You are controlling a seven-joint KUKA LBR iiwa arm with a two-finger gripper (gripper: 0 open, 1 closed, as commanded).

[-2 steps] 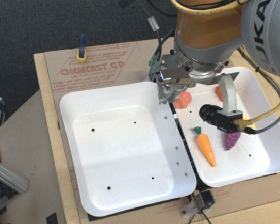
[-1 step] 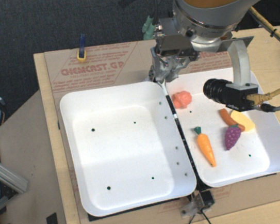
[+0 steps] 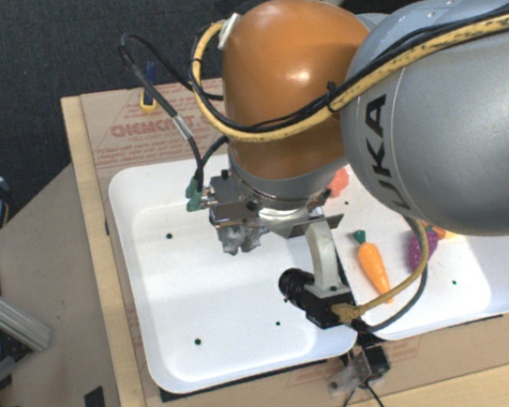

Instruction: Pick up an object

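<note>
My gripper [image 3: 239,236] hangs low over the upper middle of the left white bin [image 3: 181,285], beneath the big orange band of the arm. Nothing shows in it from this angle. An orange toy carrot [image 3: 373,266] with a green top lies in the right bin [image 3: 480,283], just past the divider. A pink object [image 3: 337,181] peeks out from under the arm at the right bin's far side. At the arm's edge in the right bin sits a purple object [image 3: 420,241]. The arm hides much of the right bin.
A black unit on a white bracket [image 3: 312,295] hangs from the wrist over the divider between the bins. Both bins rest on a cardboard sheet [image 3: 119,123]. Cables [image 3: 164,107] loop from the arm across the back of the left bin.
</note>
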